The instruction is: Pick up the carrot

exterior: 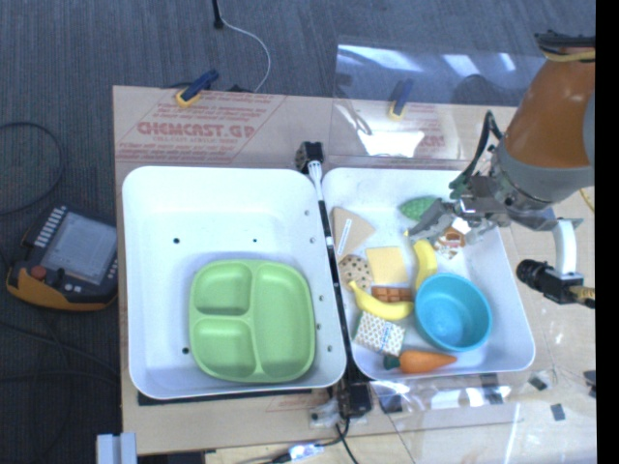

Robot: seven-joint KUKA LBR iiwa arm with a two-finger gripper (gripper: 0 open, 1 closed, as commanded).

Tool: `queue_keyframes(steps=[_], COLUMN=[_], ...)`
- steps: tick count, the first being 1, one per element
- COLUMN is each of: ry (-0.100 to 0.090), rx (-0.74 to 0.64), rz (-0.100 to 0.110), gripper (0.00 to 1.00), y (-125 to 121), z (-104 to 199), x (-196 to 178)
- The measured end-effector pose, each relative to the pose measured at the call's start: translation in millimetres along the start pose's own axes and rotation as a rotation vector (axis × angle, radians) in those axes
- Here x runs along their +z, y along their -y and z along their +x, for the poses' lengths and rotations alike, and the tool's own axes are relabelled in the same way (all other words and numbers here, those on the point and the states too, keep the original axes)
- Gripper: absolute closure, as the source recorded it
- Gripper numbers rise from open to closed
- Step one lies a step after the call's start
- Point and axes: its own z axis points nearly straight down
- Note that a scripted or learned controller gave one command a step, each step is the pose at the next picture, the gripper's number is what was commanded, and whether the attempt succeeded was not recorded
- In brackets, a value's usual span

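**Carrot at the front of the crowded bin, gripper up at the back**

On the bench sit two shallow white plastic bins, side by side and smooth-walled. The left bin [155, 211] carries one pale green plate [253, 319], rounded at the corners and moulded into three compartments. The right bin [517, 341] is packed with small things. The carrot [426, 361] lies at its front edge, a stubby orange cone with a dark green end, pointing right, just below the round blue bowl [453, 314] and beside a small checked square [379, 334].

I count two bananas: a long yellow one [383, 304] curving under a brown bar, and a shorter one [426, 259] upright by the bowl's rim. There is one flat yellow slice of cheese [385, 260], one speckled round cookie [354, 268], one tan wedge [354, 228] and one green leafy piece [420, 205] near the back.

The gripper [440, 222] hangs over the back right of that bin, well apart from the carrot. Its grey metal fingers slant down to the left; I cannot tell how far they are parted, nor whether anything sits between them.
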Motion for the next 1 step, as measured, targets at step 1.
queue_keyframes(steps=[1], ry=[0.001], rx=[-0.086], rz=[-0.005], gripper=[0.0], y=[5.4], z=[14.0], x=[155.0])
